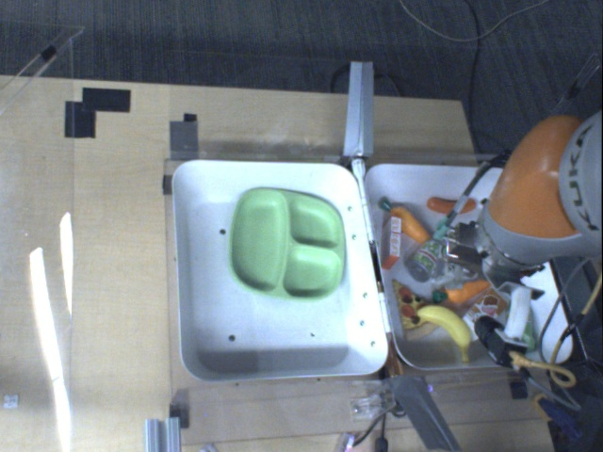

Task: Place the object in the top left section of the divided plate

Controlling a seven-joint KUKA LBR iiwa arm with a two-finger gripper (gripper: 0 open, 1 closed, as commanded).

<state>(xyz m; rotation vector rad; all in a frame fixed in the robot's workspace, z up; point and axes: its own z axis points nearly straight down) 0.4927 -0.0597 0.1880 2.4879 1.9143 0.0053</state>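
Note:
A green divided plate (285,242) lies in the left white bin (203,281), with one long section on its left and two smaller sections on its right. My gripper (438,254) hangs low over the right bin (419,348), in among a pile of toy foods. A greyish-green object (424,262) sits right at the gripper's tip; I cannot make out whether it is held. An orange carrot (410,224) lies just left of the gripper. A yellow banana (445,322) lies nearer the bin's front.
The arm's orange band (532,191) and grey wrist cover the right part of the right bin. More small toys lie there, among them an orange piece (467,293). A metal post (359,111) stands behind the divider between the bins. Cables trail at the lower right.

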